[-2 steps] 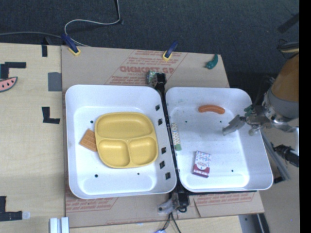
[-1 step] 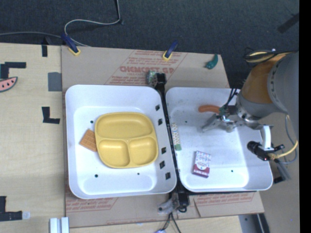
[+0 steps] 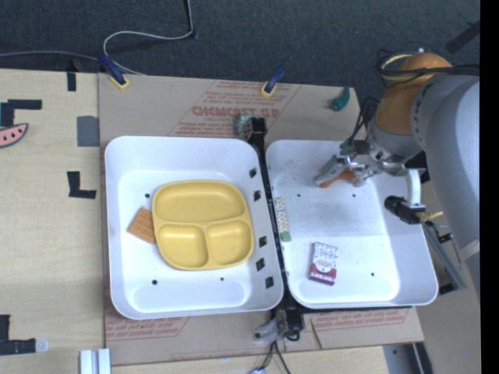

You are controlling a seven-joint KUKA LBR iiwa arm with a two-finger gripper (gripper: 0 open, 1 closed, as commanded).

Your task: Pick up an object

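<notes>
Cards, or at least a small red-and-white box (image 3: 323,262) that looks like a card pack, lie flat near the lower middle of the right bin (image 3: 405,287), right of centre in the frame. It is the likeliest thing to pick: thin cardboard, rectangular, probably glossy. The gripper (image 3: 337,174) sits well apart from it, up in the bin's upper part, and something orange shows at its tip; whether it is clenched, released or grasping anything I cannot tell. Risk from here: a box lying this flat offers little edge, so the grip could skid across its smooth face or push it along the slick white floor. In the left bin (image 3: 125,170) rests a yellow plate (image 3: 203,223) with three hollows, smooth plastic with rounded corners, and a tan cracker-like square (image 3: 142,225) peeks from under its left side.
</notes>
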